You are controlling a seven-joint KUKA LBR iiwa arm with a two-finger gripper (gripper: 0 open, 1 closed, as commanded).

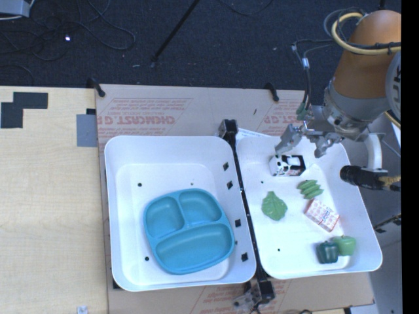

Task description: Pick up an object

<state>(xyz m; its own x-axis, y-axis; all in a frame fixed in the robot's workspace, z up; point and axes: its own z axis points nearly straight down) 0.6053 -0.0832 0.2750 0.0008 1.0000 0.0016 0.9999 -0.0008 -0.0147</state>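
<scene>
My end effector (305, 140) hangs at the upper right of the frame, over the far end of the right shallow white bin (366, 257), its two fingers spread apart with nothing between them. Just below it lies the small black-and-white toy (287, 165), the nearest candidate. Lower in the same bin sit a green leaf-shaped piece (274, 206), a ribbed green pod (310, 188), a red-and-white packet (321, 214) and a dark green block with a light green piece (336, 248). To do this well, I judge I should centre my fingers over the black-and-white toy, keep clear of the bin wall, descend straight and close only once both fingers straddle it.
</scene>
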